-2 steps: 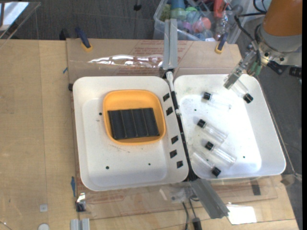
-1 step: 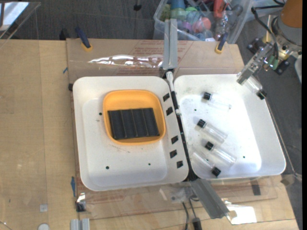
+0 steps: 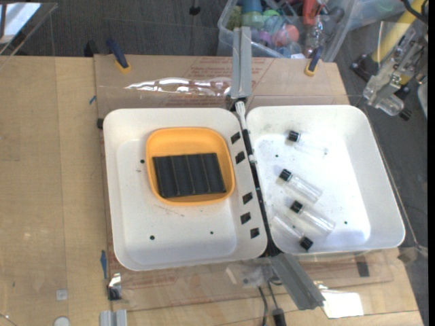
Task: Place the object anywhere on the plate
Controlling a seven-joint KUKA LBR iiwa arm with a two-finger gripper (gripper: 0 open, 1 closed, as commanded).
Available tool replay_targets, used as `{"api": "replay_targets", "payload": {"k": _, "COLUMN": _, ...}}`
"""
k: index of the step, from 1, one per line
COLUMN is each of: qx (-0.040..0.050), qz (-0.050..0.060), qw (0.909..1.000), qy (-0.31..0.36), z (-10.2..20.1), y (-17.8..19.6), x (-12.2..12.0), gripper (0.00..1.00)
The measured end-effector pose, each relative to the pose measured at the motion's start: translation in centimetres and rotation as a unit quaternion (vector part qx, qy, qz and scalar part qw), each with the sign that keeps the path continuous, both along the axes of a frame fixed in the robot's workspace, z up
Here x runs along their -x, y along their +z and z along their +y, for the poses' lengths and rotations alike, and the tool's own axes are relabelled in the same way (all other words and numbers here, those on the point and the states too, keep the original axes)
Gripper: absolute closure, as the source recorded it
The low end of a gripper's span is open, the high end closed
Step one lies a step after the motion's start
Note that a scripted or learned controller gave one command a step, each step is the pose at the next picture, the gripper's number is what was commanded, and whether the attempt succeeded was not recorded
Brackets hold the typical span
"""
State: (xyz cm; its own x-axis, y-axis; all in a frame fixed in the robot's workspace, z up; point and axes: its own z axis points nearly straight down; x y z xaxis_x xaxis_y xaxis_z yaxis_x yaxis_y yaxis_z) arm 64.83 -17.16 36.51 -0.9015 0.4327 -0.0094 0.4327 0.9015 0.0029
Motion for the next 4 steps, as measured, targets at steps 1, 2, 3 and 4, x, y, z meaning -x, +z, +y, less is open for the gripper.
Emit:
{"api": "replay_targets", "payload": {"k": 1, "qx": 0.001, "qz": 0.0, "qw": 0.9951, "qy": 0.099, "z": -4.9, "y": 7.2, "x": 0.8, "gripper": 1.0}}
{"api": "replay_targets", "payload": {"k": 2, "qx": 0.0019, "qz": -0.001, "qw": 0.9808, "qy": 0.195, "z": -5.0, "y": 7.2, "x": -0.7, "gripper": 1.0}}
{"api": "replay_targets", "payload": {"k": 3, "qx": 0.0027, "qz": 0.0, "qw": 0.9395, "qy": 0.343, "z": -5.0, "y": 7.1, "x": -1.8, "gripper": 1.0}}
{"api": "replay_targets", "payload": {"k": 4, "qx": 0.0039, "qz": 0.0, "qw": 0.8747, "qy": 0.485, "z": -5.0, "y": 7.2, "x": -1.6, "gripper": 1.0}}
